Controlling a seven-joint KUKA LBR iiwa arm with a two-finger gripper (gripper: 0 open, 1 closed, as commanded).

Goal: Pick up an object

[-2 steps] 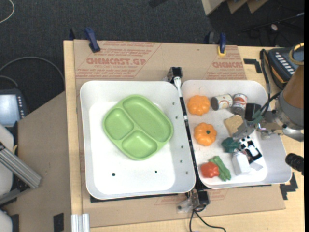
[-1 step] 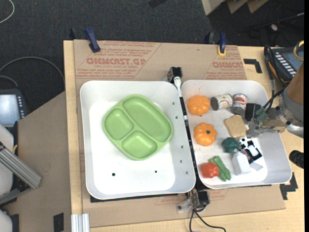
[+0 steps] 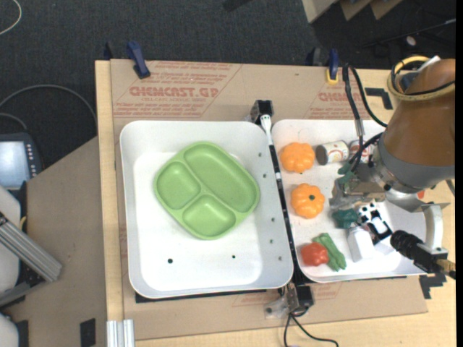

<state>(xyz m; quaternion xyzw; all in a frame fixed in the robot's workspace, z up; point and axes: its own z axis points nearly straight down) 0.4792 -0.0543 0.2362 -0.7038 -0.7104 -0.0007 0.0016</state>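
Observation:
The right bin holds several toy foods. An orange pumpkin lies near its back left, and a second orange pumpkin sits just in front of it. A small white can lies beside the first pumpkin. At the front are a red tomato and a green vegetable, touching each other. My gripper hangs low over the middle of this bin, just right of the second pumpkin, with a dark teal piece under it. Whether that piece is a toy or part of the gripper is unclear.
The left bin bears a green divided plate. A black divider runs between the bins. The arm's grey and orange body covers the right bin's far right side. Blue clamps hold the cardboard base at the back.

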